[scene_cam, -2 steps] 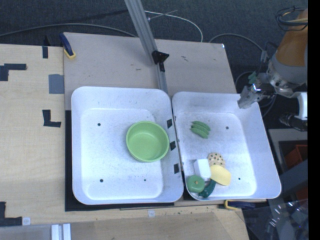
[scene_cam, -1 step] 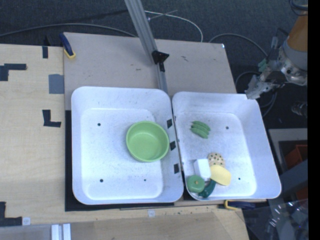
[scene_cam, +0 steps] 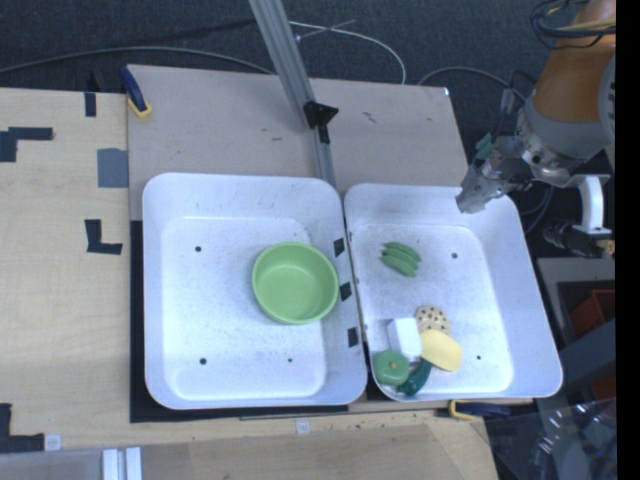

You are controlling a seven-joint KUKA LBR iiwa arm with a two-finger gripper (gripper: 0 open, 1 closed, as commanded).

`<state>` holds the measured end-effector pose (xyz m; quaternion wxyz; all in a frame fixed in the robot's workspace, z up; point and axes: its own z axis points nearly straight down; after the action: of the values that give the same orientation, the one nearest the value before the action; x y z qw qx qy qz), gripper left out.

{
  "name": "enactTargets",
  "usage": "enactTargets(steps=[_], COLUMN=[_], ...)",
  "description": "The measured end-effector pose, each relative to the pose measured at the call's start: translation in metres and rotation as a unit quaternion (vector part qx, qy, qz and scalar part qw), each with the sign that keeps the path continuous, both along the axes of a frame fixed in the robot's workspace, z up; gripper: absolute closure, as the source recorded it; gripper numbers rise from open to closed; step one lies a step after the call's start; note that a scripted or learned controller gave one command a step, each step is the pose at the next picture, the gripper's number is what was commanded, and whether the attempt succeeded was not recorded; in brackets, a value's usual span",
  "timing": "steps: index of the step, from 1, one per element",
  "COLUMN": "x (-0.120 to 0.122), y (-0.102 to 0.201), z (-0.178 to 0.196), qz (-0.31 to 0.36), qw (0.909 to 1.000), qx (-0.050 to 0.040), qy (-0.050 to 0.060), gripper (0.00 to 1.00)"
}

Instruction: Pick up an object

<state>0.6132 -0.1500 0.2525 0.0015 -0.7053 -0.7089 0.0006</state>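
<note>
At the far left, the wooden bench top (scene_cam: 60,268) carries a few strips of dark tape (scene_cam: 100,236), and a blue and yellow clamp (scene_cam: 134,92) sits at the back corner of the grey board (scene_cam: 220,118) behind the bins.

The left bin (scene_cam: 175,268) holds one thing: a green bowl (scene_cam: 294,283), upright, with its mouth facing up, resting toward the right side of the bin floor and apart from the walls.

A slanted metal pole (scene_cam: 285,53) runs down from the top of the view and ends at the back where the two bins meet; a black bracket (scene_cam: 320,114) sits partway along it. A thin white cable (scene_cam: 370,43) loops on the dark floor behind the board.

The right bin (scene_cam: 500,268) holds the small objects. A green ridged item (scene_cam: 401,258) lies alone near the middle of its back half. In the front left corner several pieces are clustered and touching: a small white block (scene_cam: 405,333), a spotted tan piece (scene_cam: 431,317) just behind a yellow lump (scene_cam: 442,351), and a round green piece (scene_cam: 392,368) with a dark teal part (scene_cam: 417,376) beside it against the front wall.

The gripper (scene_cam: 472,200) hangs over the back right rim of the right bin, well apart from all the objects, with nothing seen in it. Whether it is spread or pressed together cannot be told from this angle. The grey arm with its orange band (scene_cam: 575,78) rises to the upper right.
</note>
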Motion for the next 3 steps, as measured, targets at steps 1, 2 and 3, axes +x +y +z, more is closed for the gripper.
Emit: enactTargets(steps=[1,2,3], x=[-0.017,-0.039,-0.058], y=[0.045,0.089,0.138], z=[0.004,0.002,-0.014], qz=[0.000,0.000,0.000], qw=[1.0000,1.0000,1.0000], qx=[0.0003,0.0002,0.0001], qy=[0.000,0.000,0.001], gripper=[1.00,1.00,1.00])
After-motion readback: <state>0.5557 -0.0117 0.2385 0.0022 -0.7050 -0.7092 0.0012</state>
